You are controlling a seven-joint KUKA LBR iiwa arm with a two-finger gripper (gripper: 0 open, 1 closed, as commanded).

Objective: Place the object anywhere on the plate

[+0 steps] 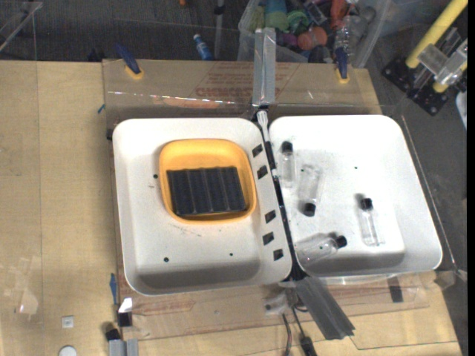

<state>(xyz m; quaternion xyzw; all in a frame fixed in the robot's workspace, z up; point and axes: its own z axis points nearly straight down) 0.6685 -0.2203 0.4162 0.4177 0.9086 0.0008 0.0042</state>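
Resting on a tan bench [52, 162], two white bins: left bin [141, 251] holds an orange plate [206, 153] with a dark ribbed insert [206, 190]. Right bin [386, 147] holds four clear vials [309, 188], scattered, well apart from the plate. Toy-filled tub [312, 10] behind.

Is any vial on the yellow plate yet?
No, all four clear vials lie in the right bin, while the yellow plate in the left bin holds a dark ridged block.
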